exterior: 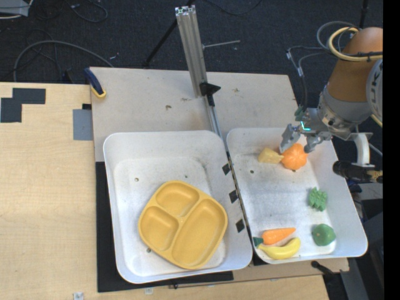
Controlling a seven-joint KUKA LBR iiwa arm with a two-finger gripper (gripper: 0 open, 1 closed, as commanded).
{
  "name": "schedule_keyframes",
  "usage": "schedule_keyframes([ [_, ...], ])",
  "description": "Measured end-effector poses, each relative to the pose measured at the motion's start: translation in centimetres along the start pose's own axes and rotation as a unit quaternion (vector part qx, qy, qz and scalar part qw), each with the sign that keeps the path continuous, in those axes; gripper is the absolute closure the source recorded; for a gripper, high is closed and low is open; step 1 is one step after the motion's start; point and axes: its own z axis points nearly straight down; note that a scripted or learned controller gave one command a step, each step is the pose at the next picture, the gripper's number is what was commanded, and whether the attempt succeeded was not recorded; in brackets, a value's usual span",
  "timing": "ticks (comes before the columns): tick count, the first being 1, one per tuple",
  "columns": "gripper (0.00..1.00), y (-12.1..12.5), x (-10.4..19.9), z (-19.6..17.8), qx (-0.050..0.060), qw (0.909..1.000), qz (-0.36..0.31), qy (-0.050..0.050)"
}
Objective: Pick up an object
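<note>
The right bin (340, 186) holds several toy foods. An orange fruit (294, 159) lies near its far edge, with a pale yellow wedge (270, 156) touching its left side. My gripper (300, 142) hangs just above the orange, open, with one finger (288, 136) to the upper left of the fruit and the other to its upper right. The fingertips reach the top of the orange and nothing is lifted. A carrot (278, 235) and a banana (281, 249) lie at the near edge, and two green pieces (317, 199) (323, 234) lie along the right side.
The left bin (119, 167) holds a yellow divided plate (182, 224). A metal post (194, 49) rises behind the bins, near the divide between them. Bare white floor lies in the middle of the right bin.
</note>
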Motion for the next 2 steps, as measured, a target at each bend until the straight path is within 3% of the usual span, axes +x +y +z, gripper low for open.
schedule_keyframes([
  [1,0.0,0.1,0.0,-0.2,-0.002,1.0,0.0,0.0],
  [2,0.0,0.1,0.2,6.3,0.001,1.0,0.0,0.0],
])
